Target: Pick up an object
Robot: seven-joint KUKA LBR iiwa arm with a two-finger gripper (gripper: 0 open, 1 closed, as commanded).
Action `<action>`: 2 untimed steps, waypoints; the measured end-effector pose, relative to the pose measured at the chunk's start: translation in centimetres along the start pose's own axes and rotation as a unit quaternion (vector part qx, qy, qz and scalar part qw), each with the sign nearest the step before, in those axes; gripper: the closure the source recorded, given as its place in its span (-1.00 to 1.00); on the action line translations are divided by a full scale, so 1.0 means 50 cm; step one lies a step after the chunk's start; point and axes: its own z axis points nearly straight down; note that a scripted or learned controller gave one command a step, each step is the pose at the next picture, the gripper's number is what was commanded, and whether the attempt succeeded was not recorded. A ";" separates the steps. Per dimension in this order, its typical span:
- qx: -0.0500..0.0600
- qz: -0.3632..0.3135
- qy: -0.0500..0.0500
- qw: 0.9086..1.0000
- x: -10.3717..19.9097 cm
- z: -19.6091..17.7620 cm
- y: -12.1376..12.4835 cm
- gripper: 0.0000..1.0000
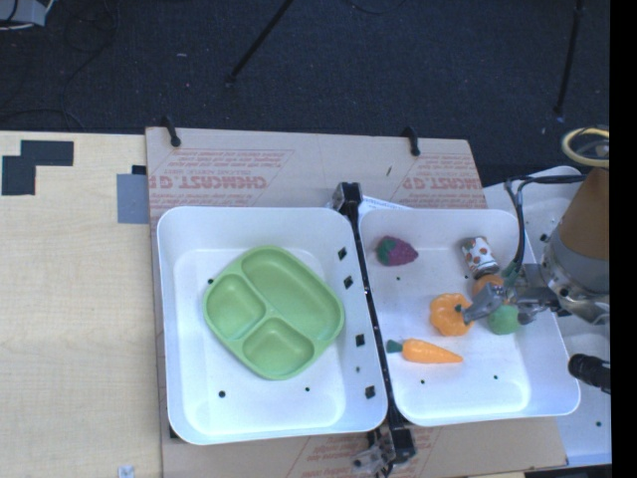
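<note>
The right bin [542,391] holds several toy foods. An orange pepper [448,315] lies near its middle, and a carrot [430,352] lies just below it. A purple-and-green piece [396,252] sits toward the back left, and a small spotted can [480,256] toward the back right. A green round piece [505,320] lies right of the pepper. My gripper [491,307] is low in this bin, between the pepper and the green piece and touching or nearly touching both. Nothing is visibly lifted.
The left bin [189,386] holds a green divided plate [274,310]. A black divider [366,317] runs between the bins. The arm [587,237] enters over the right bin's right wall. A wooden bench top [70,327] lies to the left.
</note>
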 end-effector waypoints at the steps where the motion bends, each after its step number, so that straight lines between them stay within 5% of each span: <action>1: -0.006 -0.001 -0.001 1.000 0.000 -0.013 0.006 -1.00; 2: -0.004 -0.001 0.000 1.000 -0.001 0.085 -0.013 -1.00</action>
